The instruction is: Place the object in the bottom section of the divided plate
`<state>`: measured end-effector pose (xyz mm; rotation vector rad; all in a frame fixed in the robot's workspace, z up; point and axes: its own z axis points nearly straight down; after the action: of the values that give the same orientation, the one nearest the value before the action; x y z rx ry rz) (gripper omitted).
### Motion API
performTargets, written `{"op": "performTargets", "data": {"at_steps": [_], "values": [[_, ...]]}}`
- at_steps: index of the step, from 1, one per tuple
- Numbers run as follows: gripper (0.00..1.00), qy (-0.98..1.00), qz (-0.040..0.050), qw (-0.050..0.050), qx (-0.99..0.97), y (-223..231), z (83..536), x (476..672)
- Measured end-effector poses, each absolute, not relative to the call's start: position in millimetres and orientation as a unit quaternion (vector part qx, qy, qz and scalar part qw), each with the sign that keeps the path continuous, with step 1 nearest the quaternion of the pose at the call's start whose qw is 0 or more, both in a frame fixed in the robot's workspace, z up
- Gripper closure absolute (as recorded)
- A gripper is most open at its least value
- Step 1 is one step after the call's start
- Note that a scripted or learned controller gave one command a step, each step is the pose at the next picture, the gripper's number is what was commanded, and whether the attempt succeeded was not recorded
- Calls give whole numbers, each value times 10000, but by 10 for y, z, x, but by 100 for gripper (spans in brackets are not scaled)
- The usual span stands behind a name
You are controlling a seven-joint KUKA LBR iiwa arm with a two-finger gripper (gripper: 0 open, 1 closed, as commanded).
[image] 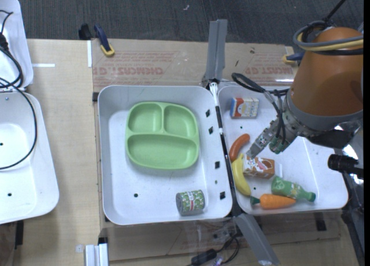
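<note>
The two-finger gripper (255,148) hung low in the right white bin (324,187), just above a brown-and-white snack packet (259,168); its opening could not be told. The light-green divided plastic plate (163,136) sat in the left white bin (115,166).

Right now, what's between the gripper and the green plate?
In the camera view, the red sausage and the bins' touching walls lie between the gripper and the green plate; beyond that, bare bin floor.
</note>
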<state>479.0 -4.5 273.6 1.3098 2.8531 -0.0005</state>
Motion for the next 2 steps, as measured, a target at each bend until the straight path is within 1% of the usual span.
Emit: {"op": "performTargets", "data": {"at_steps": [1,2], "values": [[100,8979,-9,-5,4401,99,1925,5484],[100,8995,-7,-4,4369,504,2243,5196]]}}
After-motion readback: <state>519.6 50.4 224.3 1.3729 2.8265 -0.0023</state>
